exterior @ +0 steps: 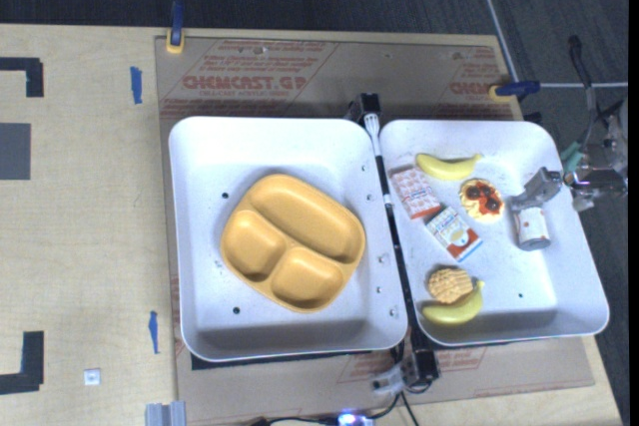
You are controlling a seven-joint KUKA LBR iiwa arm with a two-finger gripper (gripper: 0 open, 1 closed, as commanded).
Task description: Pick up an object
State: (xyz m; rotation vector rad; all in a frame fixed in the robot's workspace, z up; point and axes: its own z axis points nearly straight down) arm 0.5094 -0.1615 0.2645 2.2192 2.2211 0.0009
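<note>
Seemingly metallic gripper (544,185) above a small cylindrical can (531,226); grip state unclear.

The gripper (547,183) is small and made of grey metal with dark parts. Behind it sits pale hardware with a teal piece and thin black cables.

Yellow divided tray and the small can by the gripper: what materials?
Yellow divided tray: likely molded plastic, given its smooth rounded compartments and soft sheen. Small can: probably metal or foil-labelled, a pale, silvery cylinder lying on its side; too small to confirm.
</note>
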